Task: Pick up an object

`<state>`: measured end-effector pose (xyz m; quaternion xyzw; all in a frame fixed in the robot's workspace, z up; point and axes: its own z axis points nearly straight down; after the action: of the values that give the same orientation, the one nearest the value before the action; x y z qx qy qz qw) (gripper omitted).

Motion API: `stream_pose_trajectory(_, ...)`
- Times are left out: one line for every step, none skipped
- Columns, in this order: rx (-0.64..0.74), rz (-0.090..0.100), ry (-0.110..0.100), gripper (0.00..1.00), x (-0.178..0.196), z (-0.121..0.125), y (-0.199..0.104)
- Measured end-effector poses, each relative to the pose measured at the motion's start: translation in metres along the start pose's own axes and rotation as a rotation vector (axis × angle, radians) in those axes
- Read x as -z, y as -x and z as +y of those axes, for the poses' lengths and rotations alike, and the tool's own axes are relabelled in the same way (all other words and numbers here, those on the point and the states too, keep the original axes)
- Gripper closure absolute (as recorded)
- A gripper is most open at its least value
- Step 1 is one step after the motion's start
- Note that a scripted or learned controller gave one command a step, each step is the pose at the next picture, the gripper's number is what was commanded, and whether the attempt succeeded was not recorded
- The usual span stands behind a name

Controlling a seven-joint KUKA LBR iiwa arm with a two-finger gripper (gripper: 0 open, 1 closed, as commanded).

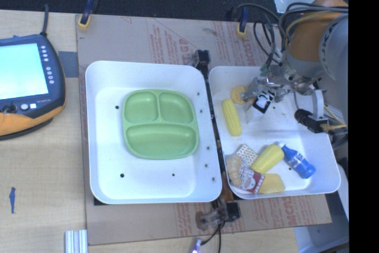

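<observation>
Evidently my pincer (261, 98) hovers at three o'clock of the corn cob (231, 117); grip state unreadable. Cob looks light, stiff, slick; grasp mid-length.

Bright, even overhead light; slightly soft picture.
Two shallow white plastic bins (100, 127) glare pale, shadows beneath them faint; the glowing tablet screen (21, 74) at the bench's left edge washes out.

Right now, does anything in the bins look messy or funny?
Nothing looks broken or spilled. The green plate lies flat and alone in the left bin. In the right bin, the corn lies apart, while the yellow bottle, blue bottle and snack packets are jumbled together at the near end.
</observation>
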<state>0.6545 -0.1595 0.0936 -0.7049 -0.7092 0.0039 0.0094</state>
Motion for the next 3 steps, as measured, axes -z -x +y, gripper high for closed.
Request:
stream_pose_trajectory(-0.003, -0.009, 0.002, 0.00, -0.0003, -0.0007, -0.0064)
stream_pose_trajectory(-0.003, -0.008, 0.002, 0.00, -0.0003, -0.0006, -0.0058)
stream_pose_trajectory(-0.003, -0.010, 0.002, 0.00, -0.0003, -0.0007, -0.0084)
